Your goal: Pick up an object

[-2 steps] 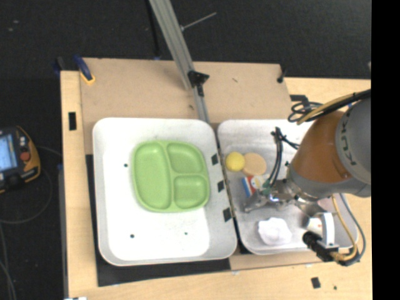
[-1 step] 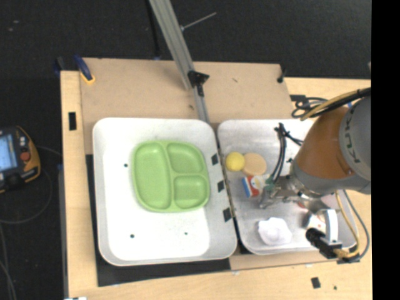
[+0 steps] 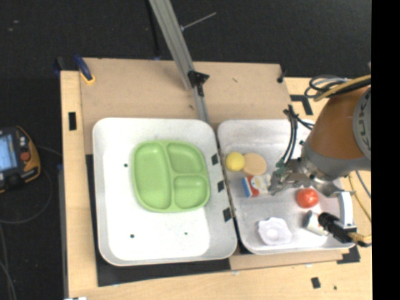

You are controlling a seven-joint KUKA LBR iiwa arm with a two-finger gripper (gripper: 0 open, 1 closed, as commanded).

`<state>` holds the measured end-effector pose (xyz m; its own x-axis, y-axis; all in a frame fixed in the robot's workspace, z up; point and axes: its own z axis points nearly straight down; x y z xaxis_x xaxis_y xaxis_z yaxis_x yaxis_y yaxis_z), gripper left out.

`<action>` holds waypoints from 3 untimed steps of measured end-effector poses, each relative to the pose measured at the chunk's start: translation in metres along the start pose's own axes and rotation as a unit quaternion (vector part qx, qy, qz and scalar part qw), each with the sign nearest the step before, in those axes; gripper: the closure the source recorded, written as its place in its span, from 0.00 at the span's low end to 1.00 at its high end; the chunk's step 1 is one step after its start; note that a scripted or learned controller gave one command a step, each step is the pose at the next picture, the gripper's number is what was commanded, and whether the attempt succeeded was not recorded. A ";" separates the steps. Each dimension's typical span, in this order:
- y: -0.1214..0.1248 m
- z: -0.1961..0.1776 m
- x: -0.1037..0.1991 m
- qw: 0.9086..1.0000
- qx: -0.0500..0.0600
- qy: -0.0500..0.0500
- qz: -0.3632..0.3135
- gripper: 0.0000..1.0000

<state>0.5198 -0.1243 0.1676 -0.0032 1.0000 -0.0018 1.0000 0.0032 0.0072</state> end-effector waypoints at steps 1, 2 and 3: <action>-0.003 -0.063 -0.002 1.000 0.000 0.000 0.000 1.00; -0.011 -0.117 -0.002 1.000 0.000 0.000 0.000 1.00; 0.013 -0.103 0.052 1.000 0.002 0.001 -0.002 1.00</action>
<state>0.5316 -0.0722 0.2710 -0.0072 1.0000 -0.0004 1.0000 0.0072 0.0022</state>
